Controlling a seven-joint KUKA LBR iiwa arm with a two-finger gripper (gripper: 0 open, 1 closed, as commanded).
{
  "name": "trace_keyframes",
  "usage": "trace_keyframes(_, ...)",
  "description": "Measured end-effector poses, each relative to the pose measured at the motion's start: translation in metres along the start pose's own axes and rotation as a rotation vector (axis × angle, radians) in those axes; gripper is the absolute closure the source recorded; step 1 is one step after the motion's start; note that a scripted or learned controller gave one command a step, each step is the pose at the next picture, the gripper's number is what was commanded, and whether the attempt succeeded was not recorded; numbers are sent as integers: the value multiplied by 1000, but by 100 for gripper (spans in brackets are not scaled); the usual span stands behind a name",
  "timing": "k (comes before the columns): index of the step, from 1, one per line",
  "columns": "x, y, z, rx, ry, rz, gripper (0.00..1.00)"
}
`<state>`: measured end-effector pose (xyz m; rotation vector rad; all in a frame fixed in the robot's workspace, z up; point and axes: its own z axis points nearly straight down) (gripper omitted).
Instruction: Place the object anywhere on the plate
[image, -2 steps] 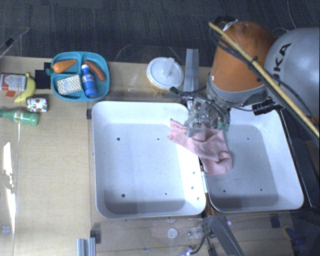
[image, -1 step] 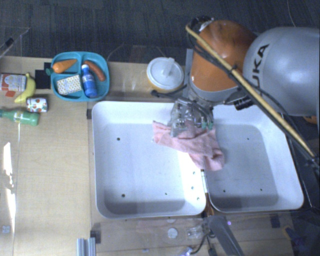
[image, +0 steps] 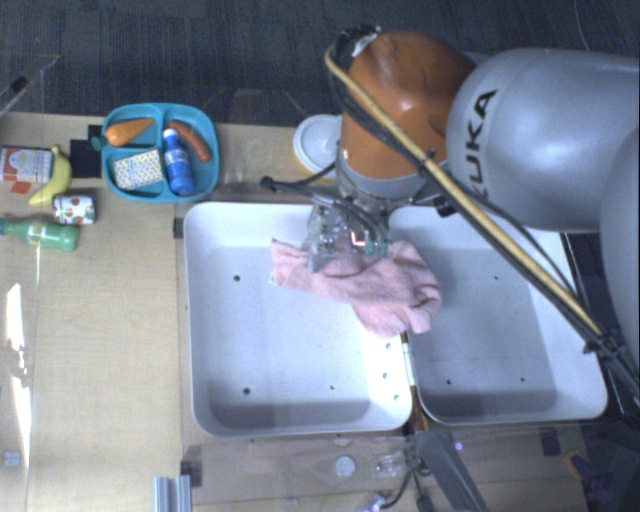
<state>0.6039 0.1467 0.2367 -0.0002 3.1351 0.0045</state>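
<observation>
Blue divided plate (image: 205, 150) sits on the surface top-left with toy food in it, while the pink cloth (image: 385, 285) lies draped across both bins' shared rim under the claw (image: 343, 240), can't tell its grip, so placing isn't done.

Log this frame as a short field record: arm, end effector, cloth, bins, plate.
arm: grey KUKA arm reaching in from the right
end effector: down on the cloth's upper part
cloth: pink cloth draped across the divide between both bins
bins: left bin, right bin, side by side
plate: blue sectioned plate with toy food, on the bench beyond the left bin
</observation>
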Motion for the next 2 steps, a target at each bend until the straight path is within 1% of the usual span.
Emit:
trace_keyframes(1, 6, 51, 10, -1, 0, -2, 100)
trace_keyframes(2, 6, 51, 9, -1, 0, -2, 0)
